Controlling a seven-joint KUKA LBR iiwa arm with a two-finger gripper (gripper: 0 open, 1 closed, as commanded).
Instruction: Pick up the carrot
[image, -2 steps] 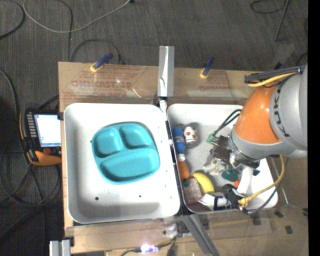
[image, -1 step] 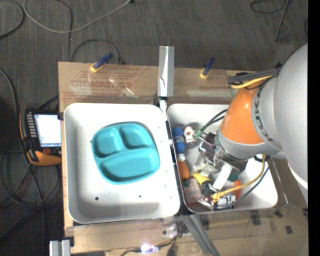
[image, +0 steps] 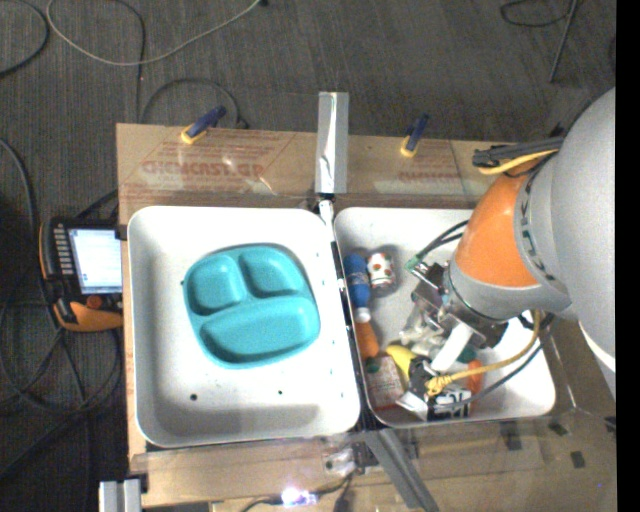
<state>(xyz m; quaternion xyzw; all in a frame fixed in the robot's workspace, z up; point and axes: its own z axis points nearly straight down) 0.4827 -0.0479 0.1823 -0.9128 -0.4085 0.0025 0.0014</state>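
**Gripper down in the right bin, carrot not yet lifted**

The gripper (image: 437, 352) sits low in the right bin (image: 535, 400), at about four o'clock from the middle of the view, buried among its own cables and brackets. Whether it is apart or together I cannot tell; nothing can be made out clamped in it.

Largest first: the arm (image: 545, 230), grey with its orange band, covers the upper right half of the right bin. The left bin (image: 150, 400) holds a blue divided plate (image: 252, 303) near its centre, well apart from the work. In the right bin, small items crowd the left wall: a blue bottle (image: 356, 274) at eleven o'clock from the gripper, a small can (image: 379, 268) just beside it, and a yellow piece (image: 402, 356) just left of the gripper.

The carrot (image: 368, 340), an orange stub, lies against the right bin's left wall, at nine o'clock from the gripper and near it, resting among the clutter.

By my reading, the reach is made; the grasp and lift remain.
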